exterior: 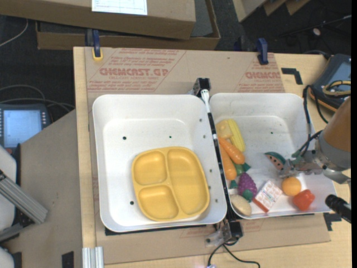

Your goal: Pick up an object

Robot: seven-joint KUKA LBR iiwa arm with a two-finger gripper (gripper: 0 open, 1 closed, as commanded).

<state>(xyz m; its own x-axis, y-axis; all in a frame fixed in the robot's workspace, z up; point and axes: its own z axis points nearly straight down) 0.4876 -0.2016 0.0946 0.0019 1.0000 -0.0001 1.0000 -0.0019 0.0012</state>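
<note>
Pick candidates: toy foods, all lying in the right bin [262, 102], none lifted.
- Orange ball-shaped fruit [291, 186], near right part of the bin, just beside the tool and the closest item to it.
- Red tomato-like piece [303, 200], touching or almost touching the orange fruit on its near right.
- Watermelon slice [274, 161], dark green with a red face, just left of the tool.
- Small printed packet [268, 196], white and red, lying flat near the front wall.
- Purple grape cluster [246, 185], left of the packet.
- Pale beige piece [241, 206], at the near left corner; kind unclear.
- Carrot [230, 151] and a second orange piece [228, 168], lying along the left wall.
- Corn cob [236, 134] and a pale round item [224, 129], at the far end of that row.

Tool [294, 164]: low inside the right bin, between the watermelon slice and the orange fruit. Its tips are small and blurred here; how far open they stand cannot be told, and no item is seen held.

Arm [339, 144]: enters from the right edge, over the bin's right wall.

Left bin [111, 108]: holds a yellow divided tray [170, 182] with three compartments, lying well apart from the tool.

Desk [139, 66]: cardboard-covered, carries both bins side by side.

Progress, as judged: the approach appears made, with the tool down among the items. Grasp and lift remain; no object is clear of the bin floor.
</note>
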